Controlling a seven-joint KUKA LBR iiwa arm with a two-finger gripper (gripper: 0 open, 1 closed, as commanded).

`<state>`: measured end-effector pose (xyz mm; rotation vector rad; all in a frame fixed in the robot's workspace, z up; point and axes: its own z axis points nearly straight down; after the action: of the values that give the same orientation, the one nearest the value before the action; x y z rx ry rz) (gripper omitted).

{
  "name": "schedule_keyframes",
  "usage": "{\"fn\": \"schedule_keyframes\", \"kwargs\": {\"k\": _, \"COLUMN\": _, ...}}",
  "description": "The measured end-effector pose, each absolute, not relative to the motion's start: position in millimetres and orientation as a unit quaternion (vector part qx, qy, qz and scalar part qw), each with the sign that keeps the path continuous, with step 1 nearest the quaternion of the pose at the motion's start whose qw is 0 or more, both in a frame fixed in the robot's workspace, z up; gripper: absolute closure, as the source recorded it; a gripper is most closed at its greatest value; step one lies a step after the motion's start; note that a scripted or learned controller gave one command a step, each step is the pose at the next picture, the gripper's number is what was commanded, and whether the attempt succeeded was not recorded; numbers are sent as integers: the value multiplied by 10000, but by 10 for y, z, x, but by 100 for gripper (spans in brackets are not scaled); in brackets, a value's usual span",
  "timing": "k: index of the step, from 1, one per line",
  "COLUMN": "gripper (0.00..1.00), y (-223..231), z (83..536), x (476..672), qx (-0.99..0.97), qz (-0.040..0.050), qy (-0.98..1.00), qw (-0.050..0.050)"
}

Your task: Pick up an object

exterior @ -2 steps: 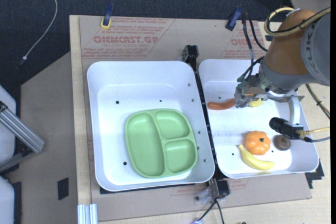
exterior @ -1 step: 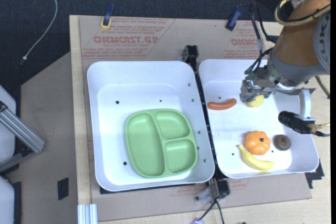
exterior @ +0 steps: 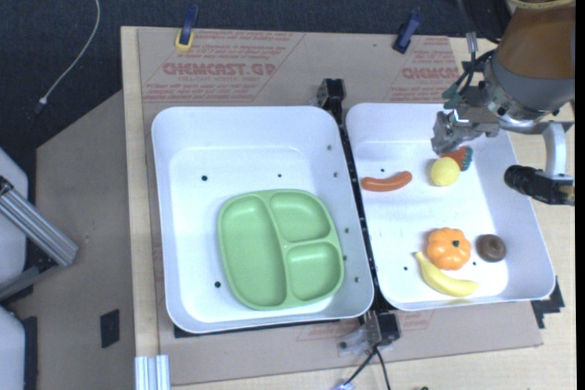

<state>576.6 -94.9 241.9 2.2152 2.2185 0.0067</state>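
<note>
My gripper (exterior: 451, 140) hangs over the far part of the right bin (exterior: 402, 288), coming in from the right. Just below it in the view lies a small yellow lemon (exterior: 444, 172), and a red and teal object (exterior: 462, 159) sits partly hidden right under the gripper. To the left of the lemon is an orange-red sausage (exterior: 386, 182). In the near half of this bin rest an orange pumpkin (exterior: 448, 247), a yellow banana (exterior: 445, 279) against its front side, and a brown donut (exterior: 492, 247).
The left bin (exterior: 178, 196) holds a green divided plate (exterior: 279, 247). A black clamp (exterior: 331, 92) sits at the far end of the seam between the bins. Blue clips (exterior: 407, 30) pin the cardboard at the back.
</note>
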Motion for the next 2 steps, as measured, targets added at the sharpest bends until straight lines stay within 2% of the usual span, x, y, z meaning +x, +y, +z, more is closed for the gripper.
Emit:
{"fn": "schedule_keyframes", "kwargs": {"k": 1, "gripper": 100, "y": -466, "z": 2404, "x": 5799, "qx": 7053, "qz": 12, "qy": 7089, "qw": 1}}
{"fn": "schedule_keyframes", "kwargs": {"k": 2, "gripper": 100, "y": 59, "z": 2261, "x": 5931, "qx": 7050, "qz": 8, "qy": 7092, "qw": -2}}
